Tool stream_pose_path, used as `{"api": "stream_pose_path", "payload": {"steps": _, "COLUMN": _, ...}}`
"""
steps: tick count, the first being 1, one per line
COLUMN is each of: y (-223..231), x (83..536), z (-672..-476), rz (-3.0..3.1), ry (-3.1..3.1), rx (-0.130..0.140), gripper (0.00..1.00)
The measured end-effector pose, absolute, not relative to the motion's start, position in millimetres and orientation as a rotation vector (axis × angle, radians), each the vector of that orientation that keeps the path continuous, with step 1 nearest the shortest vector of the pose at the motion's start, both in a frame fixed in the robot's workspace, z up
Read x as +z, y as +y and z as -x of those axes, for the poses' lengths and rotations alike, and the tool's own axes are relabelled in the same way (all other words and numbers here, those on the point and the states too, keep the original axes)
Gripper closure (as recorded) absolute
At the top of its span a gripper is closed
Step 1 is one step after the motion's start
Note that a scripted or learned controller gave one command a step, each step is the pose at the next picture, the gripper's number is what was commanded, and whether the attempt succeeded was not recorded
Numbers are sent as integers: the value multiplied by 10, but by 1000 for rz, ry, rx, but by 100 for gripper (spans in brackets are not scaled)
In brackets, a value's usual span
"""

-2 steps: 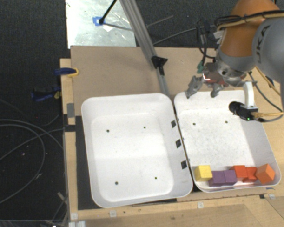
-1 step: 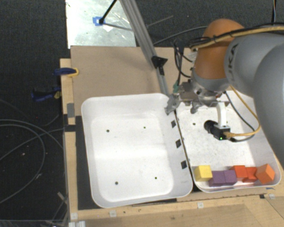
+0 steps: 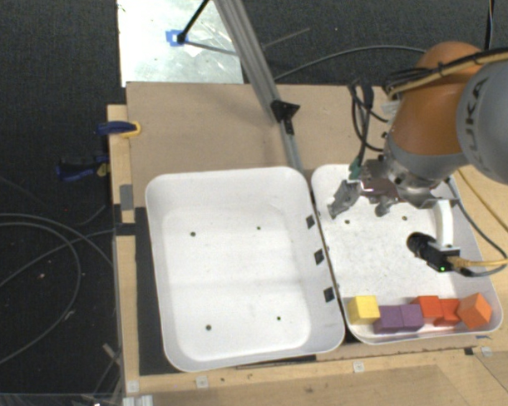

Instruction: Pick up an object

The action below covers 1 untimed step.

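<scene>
Blocks sit in a row along the near rim of the right bin point(image 3: 482, 311), all well apart from the gripper point(image 3: 364, 199) and nearer the camera than it: yellow block point(image 3: 363, 308), purple block point(image 3: 399, 318), red-orange block point(image 3: 436, 309), orange block point(image 3: 475, 310). Yellow is closest to the gripper, almost straight toward the camera from it; the orange one is farthest off, toward the arm's side. Purple touches yellow and red-orange, or nearly so; I cannot tell whether there are gaps.

I see the gripper over the far part of the right bin, near the divider with the left bin point(image 3: 181, 267). Two grey prongs are splayed apart with nothing between them, so I read it as released and carrying nothing.

Judgement on the step: still the approach, no grasp begun. I'd pick the yellow block, since its divider side is free. Bring the gripper toward the camera until centred above it, turn the fingers so one goes on that free side and neither comes down on the purple neighbour, then descend. The bin rim just behind the row is the hazard; a low, tilted entry could clip it.

Hard to make out: the gripper's height above the bin floor, and the fingertips, which blur into the wrist hardware. The black module point(image 3: 423, 246) with a green light and the cables hanging off the arm point(image 3: 450, 108) cover part of the bin floor. The surface point(image 3: 201, 125) beyond the bins carries a slanting metal pole point(image 3: 257, 65).
</scene>
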State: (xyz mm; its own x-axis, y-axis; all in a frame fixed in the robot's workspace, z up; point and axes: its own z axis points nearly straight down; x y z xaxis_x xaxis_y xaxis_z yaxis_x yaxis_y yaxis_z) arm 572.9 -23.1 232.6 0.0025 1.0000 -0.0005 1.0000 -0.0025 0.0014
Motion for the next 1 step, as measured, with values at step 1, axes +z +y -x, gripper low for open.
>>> {"api": "stream_pose_path", "payload": {"steps": 1, "y": 605, "x": 1880, "z": -5383, "rz": -2211, "ry": 2240, "rx": -1, "gripper": 0}}
